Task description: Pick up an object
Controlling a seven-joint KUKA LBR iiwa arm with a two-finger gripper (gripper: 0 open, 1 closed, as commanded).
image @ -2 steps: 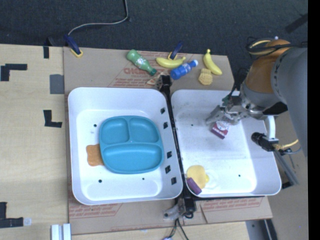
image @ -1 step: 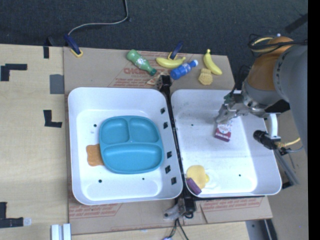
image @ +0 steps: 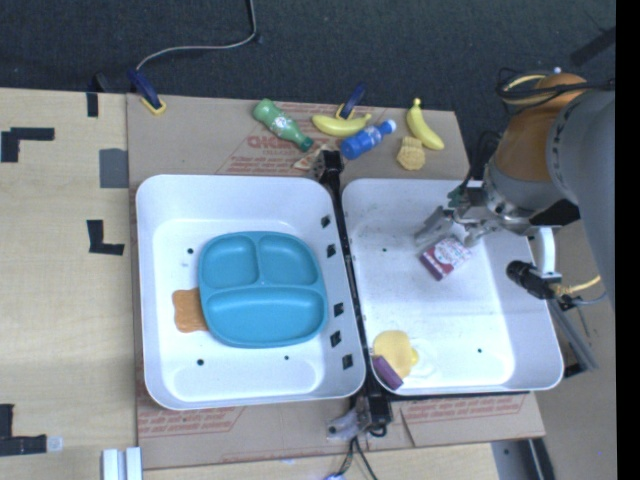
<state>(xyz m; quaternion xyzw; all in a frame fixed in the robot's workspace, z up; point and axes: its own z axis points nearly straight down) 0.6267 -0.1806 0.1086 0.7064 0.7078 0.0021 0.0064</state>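
The grey arm's hand point(image: 452, 226) is lowered into the right white bin point(image: 520, 353), directly over a small red-and-white packet point(image: 446, 258) on the bin floor. Whether it grips the packet cannot be determined. A yellow-and-purple object point(image: 392, 356) lies near that bin's front edge. A blue divided plate point(image: 263, 288) occupies the left white bin point(image: 160, 208).
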